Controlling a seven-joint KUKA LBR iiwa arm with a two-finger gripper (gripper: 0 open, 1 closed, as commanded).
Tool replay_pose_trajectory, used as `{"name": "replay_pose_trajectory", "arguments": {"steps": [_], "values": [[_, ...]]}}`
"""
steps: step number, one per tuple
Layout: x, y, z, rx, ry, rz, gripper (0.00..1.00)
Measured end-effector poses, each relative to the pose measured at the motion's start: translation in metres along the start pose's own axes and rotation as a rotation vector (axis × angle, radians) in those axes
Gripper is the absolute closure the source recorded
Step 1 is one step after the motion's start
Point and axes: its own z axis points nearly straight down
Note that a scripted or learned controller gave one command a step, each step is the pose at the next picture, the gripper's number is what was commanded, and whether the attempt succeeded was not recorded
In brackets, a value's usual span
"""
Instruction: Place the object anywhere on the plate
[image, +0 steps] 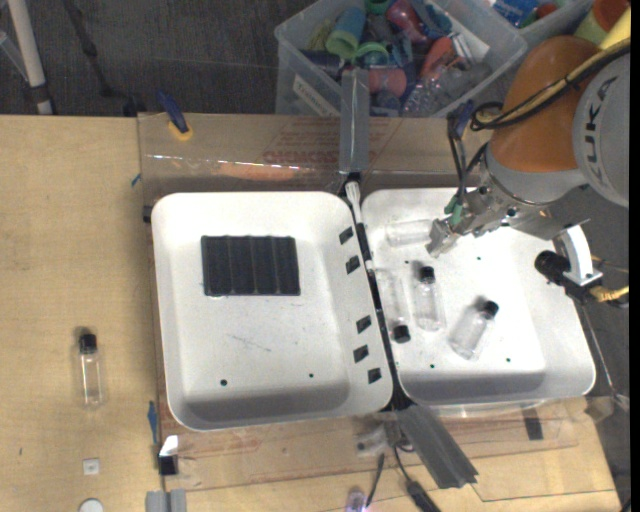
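A black ridged plate (250, 265) lies in the left white bin (180, 390). Several clear vials with black caps lie in the right white bin (560, 370): one at the back (405, 233), one near the middle (427, 297), one towards the front right (472, 328), and one along the divider (393, 312). My gripper (441, 238) hangs low over the back of the right bin, just right of the back vial and above the middle one. No vial is visibly held by it.
Another clear vial (90, 368) lies on the wooden bench left of the bins. A clear tub of coloured toys (400, 45) stands behind the bins. A divider with black clips (362, 290) separates the two bins. Cables and a black fitting (560, 268) hang at the right.
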Motion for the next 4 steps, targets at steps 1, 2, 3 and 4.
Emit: {"name": "replay_pose_trajectory", "arguments": {"steps": [1,2,3,4], "values": [[0.120,0.023,-0.064,-0.002,-0.002,-0.239,1.00],[0.134,0.053,-0.216,0.000,-0.002,0.356,1.00],[0.140,-0.006,-0.219,0.005,-0.002,0.806,1.00],[0.151,-0.008,-0.219,-0.002,0.000,1.437,1.00]]}}
